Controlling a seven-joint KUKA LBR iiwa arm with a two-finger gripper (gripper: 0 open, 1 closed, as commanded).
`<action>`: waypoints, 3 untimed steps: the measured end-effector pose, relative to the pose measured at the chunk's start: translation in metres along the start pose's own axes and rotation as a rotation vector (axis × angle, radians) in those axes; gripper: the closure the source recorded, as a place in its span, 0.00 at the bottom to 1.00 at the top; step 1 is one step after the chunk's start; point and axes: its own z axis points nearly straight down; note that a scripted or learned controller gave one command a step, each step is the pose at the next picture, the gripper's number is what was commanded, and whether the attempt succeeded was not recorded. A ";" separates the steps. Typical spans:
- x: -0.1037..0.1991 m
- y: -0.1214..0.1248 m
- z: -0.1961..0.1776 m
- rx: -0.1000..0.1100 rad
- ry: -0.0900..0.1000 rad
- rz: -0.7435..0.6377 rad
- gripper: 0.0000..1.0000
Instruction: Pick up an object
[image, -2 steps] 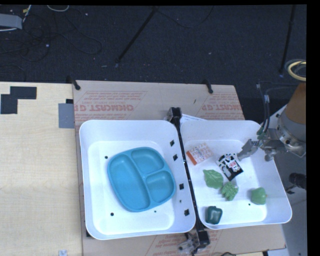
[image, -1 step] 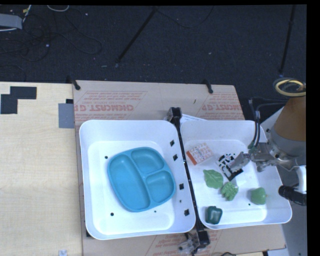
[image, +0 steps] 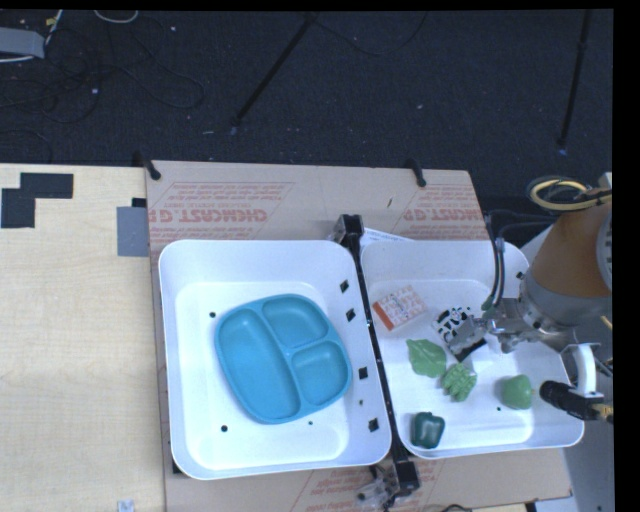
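Jaw (image: 470, 340) opening cannot be told; the black-and-white toy (image: 453, 321) just beside them is judged light, rigid, best gripped across its middle.

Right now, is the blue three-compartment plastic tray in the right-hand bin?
No, the blue three-compartment plastic tray lies in the left white bin.

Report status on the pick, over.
Gripper low in right bin, beside black-and-white toy. Nothing seen held. Green pieces close by. Blue tray in left bin.
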 end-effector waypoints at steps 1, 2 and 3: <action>-0.001 0.000 -0.013 -0.001 0.000 0.004 1.00; 0.003 -0.006 -0.072 -0.007 -0.002 -0.002 1.00; -0.003 -0.009 -0.133 -0.009 -0.003 -0.001 1.00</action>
